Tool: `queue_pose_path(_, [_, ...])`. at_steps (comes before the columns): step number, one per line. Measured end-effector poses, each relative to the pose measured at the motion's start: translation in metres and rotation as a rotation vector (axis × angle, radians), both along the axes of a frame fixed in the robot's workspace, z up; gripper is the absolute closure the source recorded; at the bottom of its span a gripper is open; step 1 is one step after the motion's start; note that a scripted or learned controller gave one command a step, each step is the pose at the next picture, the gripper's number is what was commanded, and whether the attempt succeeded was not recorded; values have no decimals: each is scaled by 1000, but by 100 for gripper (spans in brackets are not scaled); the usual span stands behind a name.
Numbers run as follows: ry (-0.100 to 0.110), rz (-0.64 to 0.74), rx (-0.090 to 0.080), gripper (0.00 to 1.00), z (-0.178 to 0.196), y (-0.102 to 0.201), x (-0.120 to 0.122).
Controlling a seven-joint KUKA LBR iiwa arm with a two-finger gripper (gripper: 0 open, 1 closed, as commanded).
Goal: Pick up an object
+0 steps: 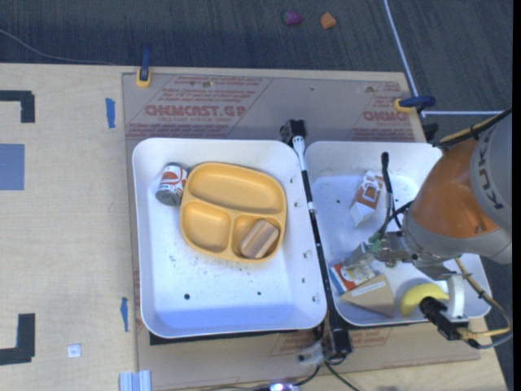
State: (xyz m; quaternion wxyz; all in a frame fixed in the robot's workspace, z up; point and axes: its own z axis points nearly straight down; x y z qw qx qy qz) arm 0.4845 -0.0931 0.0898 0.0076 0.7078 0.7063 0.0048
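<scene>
Here, two shallow white bins are seen side by side in the middle of the frame: the left bin [163,300] and the right bin [326,157]. In the left bin, three things are counted: one yellow divided tray [220,190] lying near the bin's upper middle, one small can [170,184] lying on its side just beside the tray's left edge, and one tan rounded block [260,238] resting in the tray's lower right compartment. In the right bin, four things can be made out: one white crumpled packet with red print [369,195] toward the upper middle, one flat printed card [353,277] at the lower left, one tan wedge-shaped piece [374,301] just below that card, and one yellow rounded object [418,296] at the lower right, touching or nearly touching the wedge.

The gripper [370,248] is placed low in the right bin, between the packet and the card; whether anything is grasped cannot be told, as its tip is blurred among cables. The arm [464,198] is reached in from the right edge of the frame, its orange band held above the bin's right half and its wrist bent down and leftward.
</scene>
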Motion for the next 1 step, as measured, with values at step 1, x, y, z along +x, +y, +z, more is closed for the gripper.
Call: queue_pose_path(1, [0, 2, 1, 0, 0, 0, 0])
